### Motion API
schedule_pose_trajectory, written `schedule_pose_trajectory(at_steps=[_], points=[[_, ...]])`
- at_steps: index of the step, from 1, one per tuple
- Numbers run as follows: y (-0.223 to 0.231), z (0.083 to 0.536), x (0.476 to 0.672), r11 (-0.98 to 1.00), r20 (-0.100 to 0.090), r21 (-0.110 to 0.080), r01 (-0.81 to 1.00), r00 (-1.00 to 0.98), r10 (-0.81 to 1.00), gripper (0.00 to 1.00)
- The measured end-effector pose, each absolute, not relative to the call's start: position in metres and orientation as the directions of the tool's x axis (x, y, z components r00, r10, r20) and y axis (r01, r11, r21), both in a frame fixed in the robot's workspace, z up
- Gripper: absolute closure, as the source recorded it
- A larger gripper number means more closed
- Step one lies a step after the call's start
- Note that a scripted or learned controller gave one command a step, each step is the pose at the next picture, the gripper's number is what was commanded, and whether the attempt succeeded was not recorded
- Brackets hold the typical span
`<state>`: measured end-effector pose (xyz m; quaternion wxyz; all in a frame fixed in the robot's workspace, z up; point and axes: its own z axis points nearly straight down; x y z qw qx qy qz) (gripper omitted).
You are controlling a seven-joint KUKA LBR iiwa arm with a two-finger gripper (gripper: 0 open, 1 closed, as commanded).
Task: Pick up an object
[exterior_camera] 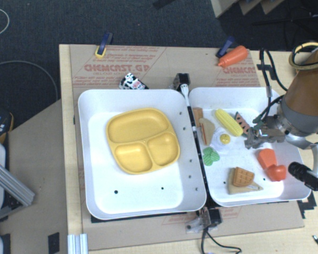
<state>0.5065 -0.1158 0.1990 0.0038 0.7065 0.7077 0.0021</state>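
Left bin (95,142) has a yellow divided plate (142,140) sitting in it. In the right bin (244,97), going across: a brown wedge (206,129) by the left wall, a green toy (210,155) below it, a corn cob (228,121), and a waffle piece (240,178) near the front. The gripper (254,137) is low over the bin just right of the corn, can't tell if it's spread or pinched. An orange-red toy (270,164) lies just below it.
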Motion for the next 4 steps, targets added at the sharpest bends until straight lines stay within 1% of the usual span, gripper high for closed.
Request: schedule_pose_trajectory(at_steps=[1, 2, 3, 4], points=[[-0.116, 0.227, 0.508, 0.001, -0.002, 0.006, 1.0, -0.001, 1.0, 1.0], [-0.062, 0.232, 0.541, 0.007, 0.001, 0.005, 1.0, -0.007, 1.0, 1.0], [-0.013, 0.22, 0.573, 0.006, 0.0, 0.004, 1.0, -0.006, 1.0, 1.0], [0.046, 0.22, 0.596, 0.007, 0.002, 0.004, 1.0, -0.007, 1.0, 1.0]])
